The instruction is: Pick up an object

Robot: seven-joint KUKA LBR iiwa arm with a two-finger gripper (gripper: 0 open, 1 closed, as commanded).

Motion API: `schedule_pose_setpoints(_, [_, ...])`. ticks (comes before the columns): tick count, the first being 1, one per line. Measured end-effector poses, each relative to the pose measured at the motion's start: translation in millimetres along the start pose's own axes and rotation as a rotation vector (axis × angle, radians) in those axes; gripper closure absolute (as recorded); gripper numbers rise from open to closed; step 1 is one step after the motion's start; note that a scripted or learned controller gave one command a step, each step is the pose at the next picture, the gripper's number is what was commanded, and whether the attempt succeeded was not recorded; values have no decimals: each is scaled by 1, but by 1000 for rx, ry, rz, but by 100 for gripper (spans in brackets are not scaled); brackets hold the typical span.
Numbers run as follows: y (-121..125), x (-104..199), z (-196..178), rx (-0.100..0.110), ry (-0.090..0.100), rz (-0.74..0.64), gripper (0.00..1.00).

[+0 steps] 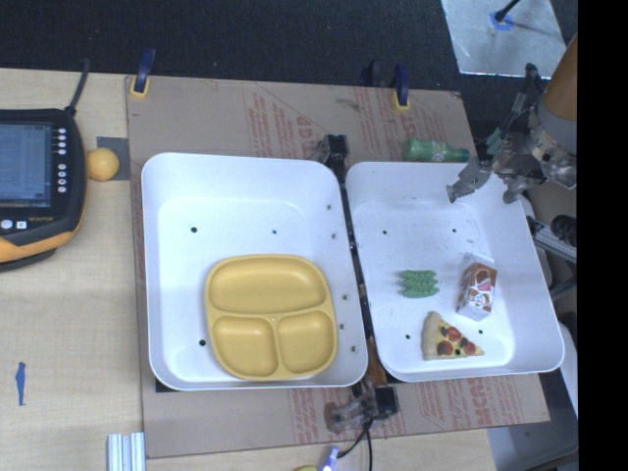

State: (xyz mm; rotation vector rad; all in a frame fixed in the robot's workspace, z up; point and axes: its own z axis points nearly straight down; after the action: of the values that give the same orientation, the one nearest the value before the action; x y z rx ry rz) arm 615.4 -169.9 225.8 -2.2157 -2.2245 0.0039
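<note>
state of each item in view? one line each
Grey two-finger hand: open, holding nothing, above the right bin's far edge.
Yellow three-compartment plastic tray: flat in left white bin.
Green pea pod toy: lying in right white bin.
Small milk carton toy: lying tipped.
Pizza slice toy: lying flat.

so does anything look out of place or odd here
One thing: a green bottle lies on its side on the cardboard behind the right bin, outside both bins. The pea pod, carton and pizza slice lie inside that bin.
</note>
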Motion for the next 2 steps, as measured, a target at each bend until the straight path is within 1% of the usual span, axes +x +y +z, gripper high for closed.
schedule_pose_setpoints(1, [-54,-42,89,3,-1,-1,0])
schedule_pose_setpoints(2, [-83,-18,134,-3,-2,-1,0])
